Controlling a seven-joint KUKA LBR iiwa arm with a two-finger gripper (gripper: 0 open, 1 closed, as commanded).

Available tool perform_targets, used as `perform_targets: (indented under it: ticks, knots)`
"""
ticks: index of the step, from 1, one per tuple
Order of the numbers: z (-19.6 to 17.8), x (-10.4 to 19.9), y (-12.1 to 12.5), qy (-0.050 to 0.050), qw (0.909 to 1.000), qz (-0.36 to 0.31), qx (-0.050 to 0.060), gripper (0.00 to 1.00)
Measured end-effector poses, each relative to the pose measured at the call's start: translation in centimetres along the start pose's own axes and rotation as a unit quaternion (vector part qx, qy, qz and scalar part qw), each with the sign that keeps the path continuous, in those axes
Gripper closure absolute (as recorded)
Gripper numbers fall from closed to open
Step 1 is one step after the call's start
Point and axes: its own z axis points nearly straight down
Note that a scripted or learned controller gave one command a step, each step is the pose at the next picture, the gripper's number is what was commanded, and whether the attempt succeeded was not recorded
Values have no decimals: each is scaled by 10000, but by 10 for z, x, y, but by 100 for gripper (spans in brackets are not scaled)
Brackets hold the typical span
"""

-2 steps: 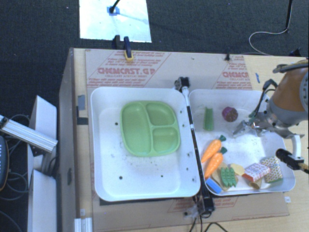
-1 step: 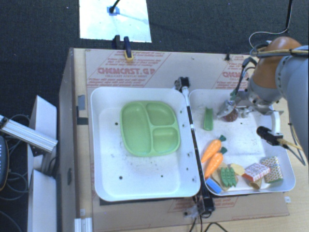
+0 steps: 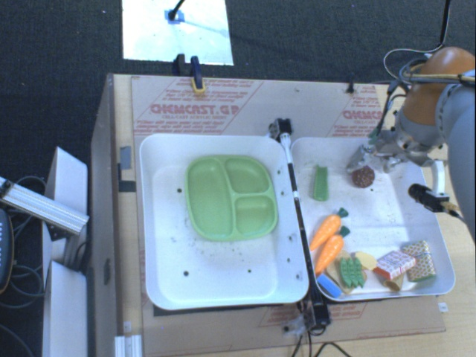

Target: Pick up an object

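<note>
White plastic bins sit side by side on the bench [image 3: 223,103], whose top shows a sheet printed with red lettering. The left bin [image 3: 167,274] carries a green divided plate [image 3: 230,197], lying flat a little above the bin's centre. The right bin [image 3: 387,207] holds everything else.

My arm [image 3: 435,99], grey with its orange band, comes in from the right over the upper right corner of the right bin. My pincer [image 3: 370,162] is down near the bin's floor at the upper middle, just beside a small round dark brown object [image 3: 363,176], which lies right below and against the fingertips. Whether my fingers are spread or closed I cannot tell; the brown object looks to be on the bin floor, not plainly between them.

To its left, apart from it, a green pickle-like piece [image 3: 320,183] lies upright along the bin's left side. Lower down, two orange carrots [image 3: 328,230] [image 3: 330,251] lie tilted side by side, touching. Along the bottom edge sit a small green leafy piece [image 3: 351,271], a yellow piece [image 3: 365,259] beside it, a small boxed item with red print [image 3: 395,263], and a patterned block [image 3: 420,261] at the lower right corner.
</note>
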Motion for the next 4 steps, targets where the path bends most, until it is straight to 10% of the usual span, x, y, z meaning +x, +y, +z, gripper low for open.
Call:
perform_targets:
  ticks: [1, 2, 4]
  knots:
    - [-12, 1, 1, -10, 10000, -28, -17, 100]
    - [-11, 1, 1, -10, 10000, -32, -15, 0]
    - [1, 55, -99, 10, 10000, 5, 17, 0]
